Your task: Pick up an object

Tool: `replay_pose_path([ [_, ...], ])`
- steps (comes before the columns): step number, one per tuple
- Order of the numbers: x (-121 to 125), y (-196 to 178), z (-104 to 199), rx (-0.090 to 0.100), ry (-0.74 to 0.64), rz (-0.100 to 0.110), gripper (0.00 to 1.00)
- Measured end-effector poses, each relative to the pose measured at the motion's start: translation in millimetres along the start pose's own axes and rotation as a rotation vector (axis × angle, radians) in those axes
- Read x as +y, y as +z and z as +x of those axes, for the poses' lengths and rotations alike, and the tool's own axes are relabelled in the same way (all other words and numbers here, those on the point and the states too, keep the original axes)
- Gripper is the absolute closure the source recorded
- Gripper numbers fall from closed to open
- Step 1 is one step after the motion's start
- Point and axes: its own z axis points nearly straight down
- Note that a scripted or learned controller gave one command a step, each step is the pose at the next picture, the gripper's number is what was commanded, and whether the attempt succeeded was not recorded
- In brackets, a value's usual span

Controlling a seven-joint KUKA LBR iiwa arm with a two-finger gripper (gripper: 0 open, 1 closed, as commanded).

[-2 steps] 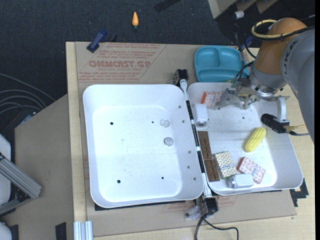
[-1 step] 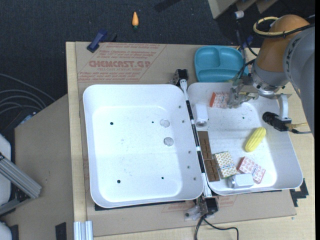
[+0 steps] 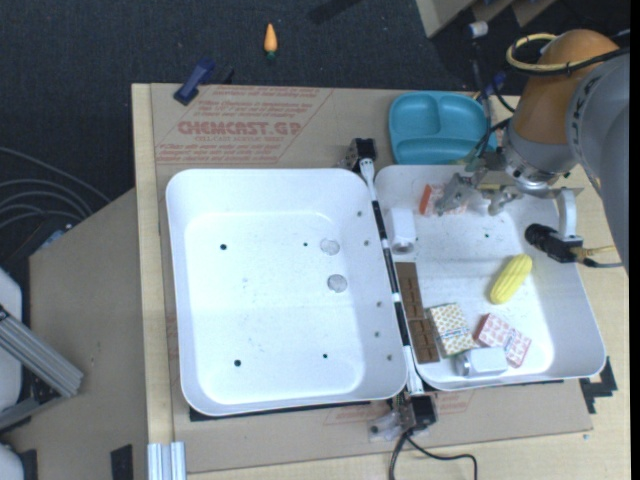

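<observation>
On a cardboard-covered bench (image 3: pixel 250 118) stand two shallow white bins, the left bin (image 3: pixel 200 268) and the right bin (image 3: pixel 575 318), with a teal tray (image 3: pixel 435 123) behind the right one. The gripper (image 3: pixel 470 190) hangs over the far part of the right bin, with a small orange-red object (image 3: pixel 425 200) just beside it on its left; whether they touch, I cannot tell. Its fingers stand apart and hold nothing, and the yellow corn (image 3: pixel 510 278), a patterned packet (image 3: pixel 449 326) and a red-white packet (image 3: pixel 503 338) lie nearer the front, well apart from it.

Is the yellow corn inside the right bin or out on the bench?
Inside. The corn lies on the floor of the right bin, within its white rim, apart from the gripper.
</observation>
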Motion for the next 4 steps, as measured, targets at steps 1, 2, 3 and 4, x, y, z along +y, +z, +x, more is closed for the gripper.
replay_pose_path([
  [1,-0.1,9.3,33.6,-0.002,0.001,0.000,0.00],
  [2,-0.1,-0.5,34.6,0.001,0.002,0.001,1.00],
  [3,-0.3,-0.3,34.5,0.001,0.001,0.002,0.00],
  [4,0.2,9.0,3.7,0.000,0.001,-0.001,0.00],
])
